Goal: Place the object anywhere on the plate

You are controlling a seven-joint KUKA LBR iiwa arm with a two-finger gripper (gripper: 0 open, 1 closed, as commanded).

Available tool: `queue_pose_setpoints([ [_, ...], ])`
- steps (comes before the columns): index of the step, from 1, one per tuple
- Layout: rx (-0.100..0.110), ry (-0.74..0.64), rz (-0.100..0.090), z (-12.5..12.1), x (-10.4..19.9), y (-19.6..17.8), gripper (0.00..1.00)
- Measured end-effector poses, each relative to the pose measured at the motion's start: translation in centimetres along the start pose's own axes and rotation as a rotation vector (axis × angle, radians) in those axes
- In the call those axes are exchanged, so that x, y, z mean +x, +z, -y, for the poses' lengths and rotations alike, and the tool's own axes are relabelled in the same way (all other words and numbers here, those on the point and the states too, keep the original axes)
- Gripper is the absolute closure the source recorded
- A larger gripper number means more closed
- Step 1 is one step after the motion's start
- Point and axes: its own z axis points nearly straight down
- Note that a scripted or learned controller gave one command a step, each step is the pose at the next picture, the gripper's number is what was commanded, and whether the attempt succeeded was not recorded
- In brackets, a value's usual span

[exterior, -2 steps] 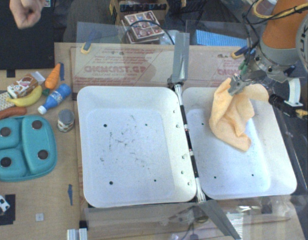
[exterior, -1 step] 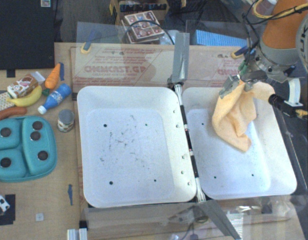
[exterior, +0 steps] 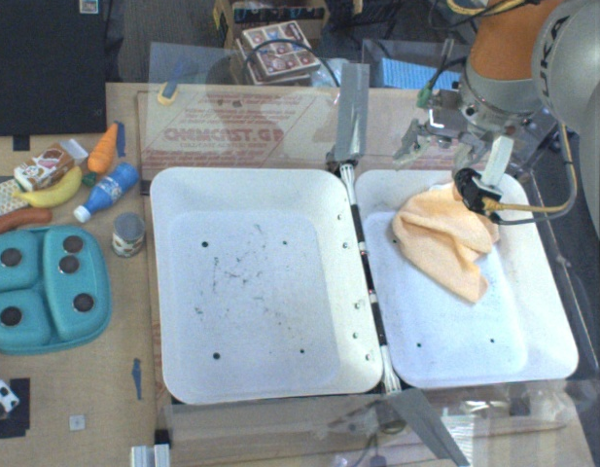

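Note:
A crumpled peach-orange cloth (exterior: 445, 241) lies in the right white bin (exterior: 533, 348), towards its far half. My gripper (exterior: 438, 148) hangs over that bin's far edge, just beyond and above the cloth, open with nothing between its fingers. A teal sectioned plate (exterior: 47, 285) rests on the bench to the left of the left bin (exterior: 251, 280), with small dark round pieces in its compartments.
Left of the bins lie a banana (exterior: 49, 191), a carrot (exterior: 105, 148), a blue bottle (exterior: 107, 191), a small can (exterior: 128, 233) and a sausage (exterior: 17, 222). Cardboard boxes (exterior: 270, 17) stand behind the bench. A metal bar (exterior: 352, 115) runs back from the ridge between the bins.

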Motion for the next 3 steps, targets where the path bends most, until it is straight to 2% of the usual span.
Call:
queue_pose_setpoints([
  [1, 0.001, -0.003, 0.003, -0.10, 0.16, -0.88, 1.00],
  [2, 0.001, -0.004, 0.003, -0.09, 0.20, -0.86, 0.00],
  [3, 0.001, -0.005, 0.005, -0.21, 0.24, -1.76, 1.00],
])
